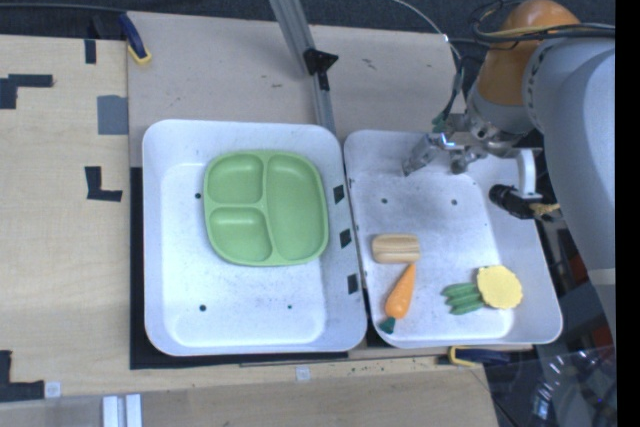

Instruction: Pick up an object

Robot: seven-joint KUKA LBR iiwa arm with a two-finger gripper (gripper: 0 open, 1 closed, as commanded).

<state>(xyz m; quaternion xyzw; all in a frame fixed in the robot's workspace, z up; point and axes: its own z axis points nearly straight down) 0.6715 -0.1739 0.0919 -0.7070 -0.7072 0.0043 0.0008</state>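
Starting at the left, two white bins are seen side by side on the bench, so that's two in all. The left bin [165, 245] is taken up by one green divided plate [267, 207] with three compartments, set toward the far side, and plenty of bare floor is left along the near edge and the left wall. In the right bin [440, 215] four things are counted, all bunched in the near half: one tan bread-like block [395, 247], one orange carrot [400, 292] lying tilted just below it, one green pea pod piece [461, 296], and one yellow lumpy thing [499, 287] touching the pod on its right, what it is can't really be made out. The far half of that bin is left open, and that's where the gripper [432, 155] is seen, near the far rim, well apart from all four items, nothing is held in it. The fingers look blurry and small, so whether they're apart or together can't be told. The arm is cut off at the right edge
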